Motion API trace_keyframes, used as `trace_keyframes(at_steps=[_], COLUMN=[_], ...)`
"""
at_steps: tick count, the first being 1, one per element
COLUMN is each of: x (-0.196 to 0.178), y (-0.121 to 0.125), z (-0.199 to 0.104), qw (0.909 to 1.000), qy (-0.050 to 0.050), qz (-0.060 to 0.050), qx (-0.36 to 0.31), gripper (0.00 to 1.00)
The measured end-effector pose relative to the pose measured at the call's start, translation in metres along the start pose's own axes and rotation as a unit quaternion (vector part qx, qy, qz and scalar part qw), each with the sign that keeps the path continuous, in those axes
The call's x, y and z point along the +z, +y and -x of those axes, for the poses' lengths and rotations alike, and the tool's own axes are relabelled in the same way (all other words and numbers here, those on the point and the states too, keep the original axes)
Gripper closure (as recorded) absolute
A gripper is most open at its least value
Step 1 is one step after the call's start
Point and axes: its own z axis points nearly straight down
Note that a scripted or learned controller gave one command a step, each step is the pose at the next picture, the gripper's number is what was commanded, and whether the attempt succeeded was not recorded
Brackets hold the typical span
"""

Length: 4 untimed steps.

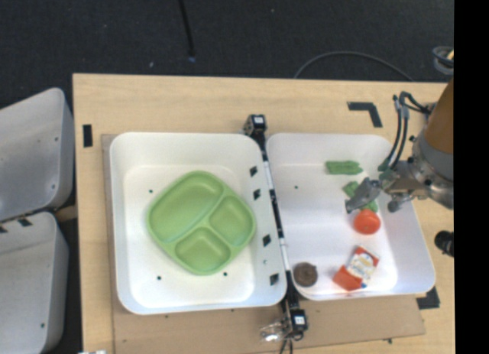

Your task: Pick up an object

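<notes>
No text, label, brand or number can be read anywhere; the red-and-white packet's (pixel 357 268) print is too blurred.

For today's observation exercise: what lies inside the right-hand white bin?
The right bin holds a green piece, an orange round object, a red and white packet and a brown disc. The gripper partly covers another small green item.

The claw (pixel 376 199) covers most of a small green piece (pixel 351 188), perhaps a leaf-shaped toy. The arm (pixel 437 142) runs off the right edge. The printing on the red packet (pixel 357 268) is too small to read.
</notes>
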Motion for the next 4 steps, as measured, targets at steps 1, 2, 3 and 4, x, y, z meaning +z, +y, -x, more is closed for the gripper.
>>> trace_keyframes(at_steps=[1, 2, 3, 4], x=[-0.006, 0.057, 0.100, 0.147], y=[0.002, 0.000, -0.004, -0.009], z=[0.000, 0.002, 0.003, 0.011], qw=[1.0000, 1.0000, 1.0000, 1.0000], qy=[-0.001, -0.001, -0.001, -0.001], qz=[0.006, 0.003, 0.003, 0.003], qx=[-0.001, 0.000, 0.000, 0.000], gripper=[0.00, 0.00, 0.00, 0.00])
